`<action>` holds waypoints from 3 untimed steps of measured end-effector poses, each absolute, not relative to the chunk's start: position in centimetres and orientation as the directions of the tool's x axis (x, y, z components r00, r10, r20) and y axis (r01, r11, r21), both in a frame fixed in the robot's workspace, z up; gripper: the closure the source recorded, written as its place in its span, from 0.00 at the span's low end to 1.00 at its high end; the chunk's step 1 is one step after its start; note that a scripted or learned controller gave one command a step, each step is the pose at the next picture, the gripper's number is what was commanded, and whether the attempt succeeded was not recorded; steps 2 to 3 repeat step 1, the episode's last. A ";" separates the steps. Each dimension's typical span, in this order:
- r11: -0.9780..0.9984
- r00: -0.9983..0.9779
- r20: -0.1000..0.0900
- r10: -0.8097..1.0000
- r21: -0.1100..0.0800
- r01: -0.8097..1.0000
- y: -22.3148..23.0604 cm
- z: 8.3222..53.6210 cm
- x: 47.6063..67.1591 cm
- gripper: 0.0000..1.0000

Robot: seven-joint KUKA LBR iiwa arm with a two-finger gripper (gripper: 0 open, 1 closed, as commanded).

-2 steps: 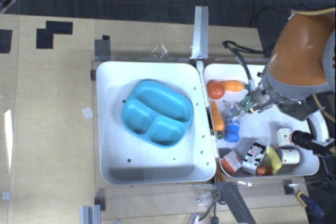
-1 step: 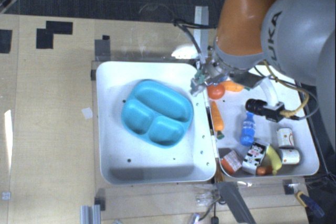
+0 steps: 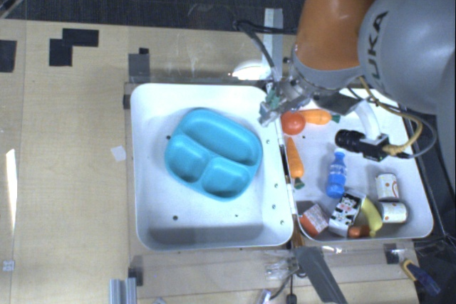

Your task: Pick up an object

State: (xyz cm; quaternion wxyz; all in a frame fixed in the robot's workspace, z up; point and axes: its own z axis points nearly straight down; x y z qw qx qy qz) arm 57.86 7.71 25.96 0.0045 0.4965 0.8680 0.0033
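Orange tomato sat just under my pincer; approach step, I judged. Couldn't tell pincer state. Next: descend squarely, clamp it.

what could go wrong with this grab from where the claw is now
1. The claw sits over the wall between the two bins, beside the red tomato-like ball. A descent here may strike the wall and not an object.
2. The ball is round and touches the orange carrot, so it may roll away or nudge the carrot.
3. The right bin is crowded, so a pick could snag neighbours.
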 end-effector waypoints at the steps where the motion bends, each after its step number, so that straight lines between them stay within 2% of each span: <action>1: 0.533 -0.533 -0.004 0.846 0.006 0.846 3.5 24.8 65.6 1.00; 3: 0.533 -0.533 -0.004 0.846 0.006 0.846 3.5 24.8 65.6 1.00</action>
